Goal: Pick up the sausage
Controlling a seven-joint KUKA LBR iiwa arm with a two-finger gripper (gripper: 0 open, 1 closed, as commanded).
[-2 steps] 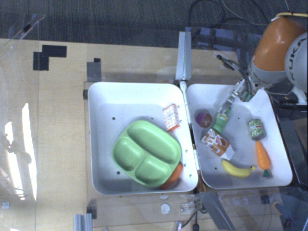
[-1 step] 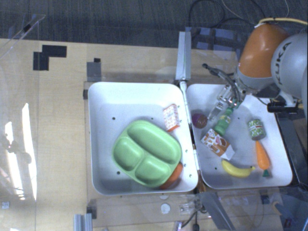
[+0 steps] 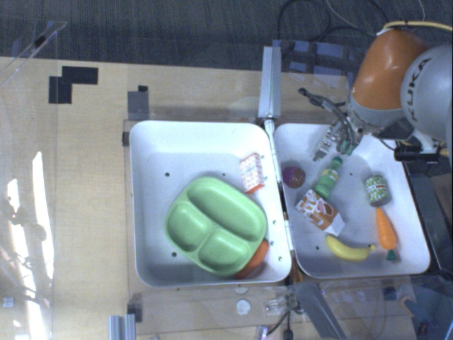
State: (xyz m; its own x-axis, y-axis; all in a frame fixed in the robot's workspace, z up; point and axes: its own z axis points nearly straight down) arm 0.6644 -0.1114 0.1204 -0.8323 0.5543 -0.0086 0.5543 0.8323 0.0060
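My pincer (image 3: 337,140) hangs over the right bin (image 3: 417,261), at about 12 o'clock of its floor, close to the far wall. From this slant it is a small tangle of metal, and I cannot tell whether it is open or closed, or whether anything sits in it. My orange band (image 3: 379,69) and grey wrist lie toward 2 o'clock from it, over the bin's far right corner.

What I take for the sausage (image 3: 257,258) is in the left bin (image 3: 141,211), at about 5 o'clock of it. It is a reddish-orange shape poking out from under the near right edge of the green divided plate (image 3: 216,224), which covers most of it. It lies well apart from my pincer, toward 7 o'clock from it, with the wall between the bins in the way.

At 2 o'clock in the left bin a small red and white packet (image 3: 251,173) lies near the plate's far edge.

Just below my pincer, at 6 o'clock from it, a green bottle (image 3: 328,179) lies tilted. A dark purple round thing (image 3: 293,176) sits at 9 o'clock of the bottle. A small carton (image 3: 318,211) is at the bin's middle, a can (image 3: 376,190) is at 3 o'clock, a carrot (image 3: 386,232) is near 4 o'clock, and a banana (image 3: 349,249) is at 6 o'clock.
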